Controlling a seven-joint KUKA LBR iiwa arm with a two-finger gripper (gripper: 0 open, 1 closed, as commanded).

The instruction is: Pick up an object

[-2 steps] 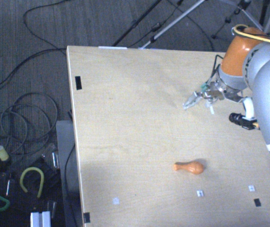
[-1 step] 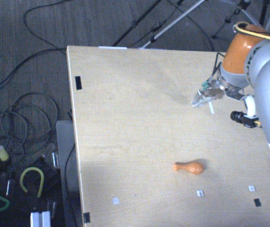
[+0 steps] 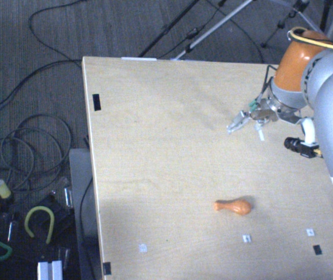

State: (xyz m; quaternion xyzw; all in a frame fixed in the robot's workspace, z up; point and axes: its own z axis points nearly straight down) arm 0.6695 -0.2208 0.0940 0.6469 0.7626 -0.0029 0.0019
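Observation:
A small orange object (image 3: 233,206), shaped like a bulb with a thin neck pointing left, lies on the pale wooden board (image 3: 155,156) toward its near right. My gripper (image 3: 246,132) hangs over the right part of the board, well behind the orange object. Its two fingers (image 3: 235,125) are spread apart and open, with nothing between them. The grey arm with its orange band (image 3: 298,63) comes in from the right edge.
A black fitting with a yellow tip (image 3: 301,146) juts from the arm's side. Small tags (image 3: 246,238) dot the board near its front right, and a black mark (image 3: 96,102) sits at the left edge. Cables (image 3: 26,150) and tools lie on the floor to the left.

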